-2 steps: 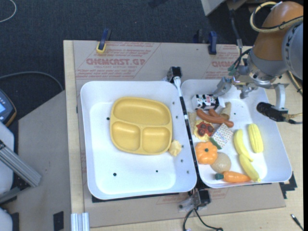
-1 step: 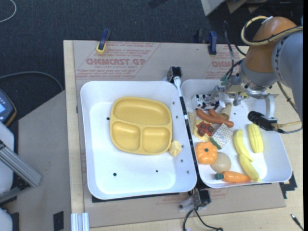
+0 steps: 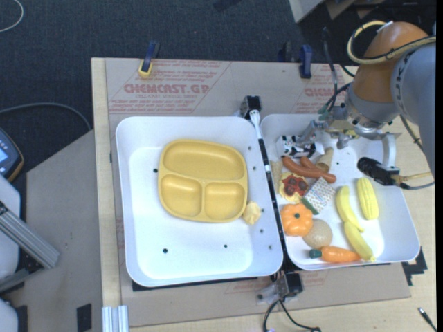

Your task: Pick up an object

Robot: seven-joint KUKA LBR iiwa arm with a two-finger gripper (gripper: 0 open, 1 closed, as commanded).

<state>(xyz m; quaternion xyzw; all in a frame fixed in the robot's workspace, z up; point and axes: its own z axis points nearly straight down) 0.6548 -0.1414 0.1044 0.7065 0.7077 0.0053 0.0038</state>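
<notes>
I see the gripper (image 3: 320, 135) hanging low over the far end of the right bin (image 3: 405, 213), under the grey wrist and the orange band (image 3: 384, 50) of the arm. From this angle I cannot tell how it is set, and I see nothing held in it.

I will place everything else against the right bin. Just below the gripper, at the bin's far left corner, lies a small black-and-white toy cow (image 3: 296, 146). Next toward me are two red sausages (image 3: 308, 167) lying side by side, slanted across the bin. Under them, against the bin's left wall, sits a slice of toy pizza (image 3: 293, 184) with red topping, and beside it a small speckled grey block (image 3: 319, 196). Nearer still along the left wall are an orange pumpkin (image 3: 298, 220), then a pale tan potato (image 3: 318, 234), and at the near edge a carrot (image 3: 338, 255) lying flat. Right of the middle, a corn cob (image 3: 367, 198) lies lengthwise with two bananas (image 3: 351, 221) close by it toward the near edge.

Left of the right bin, sharing a wall with it, is the left bin (image 3: 135, 185). It bears a yellow three-compartment plate (image 3: 203, 180), and a small pale yellow piece (image 3: 252, 214) touches the plate's near right corner.
</notes>
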